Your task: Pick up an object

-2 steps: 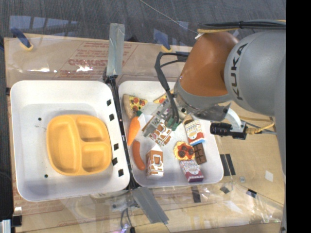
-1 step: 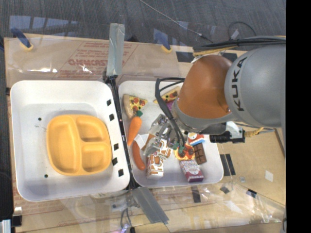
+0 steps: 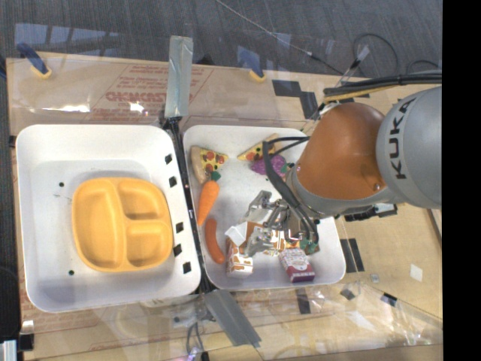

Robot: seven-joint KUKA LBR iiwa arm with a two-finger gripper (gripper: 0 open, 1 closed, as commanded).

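Now, working across from your left: the left white bin (image 3: 30,201) carries a yellow plastic divided tray (image 3: 120,222), and nothing in the step at hand concerns it. Past the taped seam, the right white bin (image 3: 225,138) holds all your candidates. Nearest its left wall lie a toy pizza slice (image 3: 206,159), an orange toy carrot (image 3: 207,198) below it, and a reddish-orange sausage-shaped toy (image 3: 214,241) lower again. Towards the front wall stand a small red-and-white carton (image 3: 240,261) and a pink-labelled little box (image 3: 297,265). Near the back wall you have a purple toy (image 3: 268,162) with a yellow wedge (image 3: 253,152) beside it.

The metal two-finger gripper (image 3: 263,228) is low in the bin's middle, just above the carton and close to a crowd of small packets. You cannot tell from this slanted view whether its claw is spread or closed, nor whether anything sits inside it, since metal parts and packaging blur together there.

To do this step well, judge that one object should be singled out; the carton beside the tool looks nearest. Centre over it squarely, avoid straddling the neighbouring box, and lift straight so nothing drags against the bin wall. The carrot, lying apart, looks the cleaner alternative.
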